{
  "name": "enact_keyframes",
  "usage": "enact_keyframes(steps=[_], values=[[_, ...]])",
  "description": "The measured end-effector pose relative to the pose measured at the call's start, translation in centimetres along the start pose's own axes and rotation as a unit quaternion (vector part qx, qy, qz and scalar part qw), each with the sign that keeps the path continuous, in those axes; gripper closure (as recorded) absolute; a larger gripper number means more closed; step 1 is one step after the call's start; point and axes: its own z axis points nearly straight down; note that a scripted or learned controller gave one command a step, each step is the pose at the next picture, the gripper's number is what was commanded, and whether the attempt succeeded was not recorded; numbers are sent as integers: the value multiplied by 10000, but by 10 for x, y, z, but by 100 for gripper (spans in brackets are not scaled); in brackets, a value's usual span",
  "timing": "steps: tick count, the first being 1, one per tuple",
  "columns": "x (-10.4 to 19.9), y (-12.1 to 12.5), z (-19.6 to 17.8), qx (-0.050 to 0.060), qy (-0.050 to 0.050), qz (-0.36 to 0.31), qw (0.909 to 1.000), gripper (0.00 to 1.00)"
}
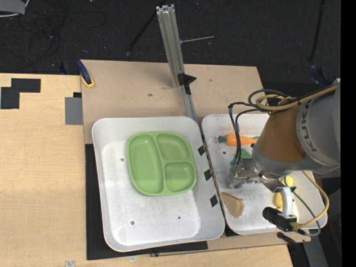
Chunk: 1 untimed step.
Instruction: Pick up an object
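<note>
Bright even overhead light, soft shadows, dark background, slightly grainy focus

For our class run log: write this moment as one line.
arm: reaching into right bin | hand: low, between carrot and brown wedge | left bin: green plate

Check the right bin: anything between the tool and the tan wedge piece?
Nothing visible. The tool sits low in the right bin, and the tan wedge lies just below it in the view, with bare bin floor between. The carrot lies on the far side.
</note>
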Motion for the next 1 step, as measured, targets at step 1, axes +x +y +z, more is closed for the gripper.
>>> enact_keyframes(steps=[1], values=[[-5,8,-59,22,-21,-35,10000,100]])
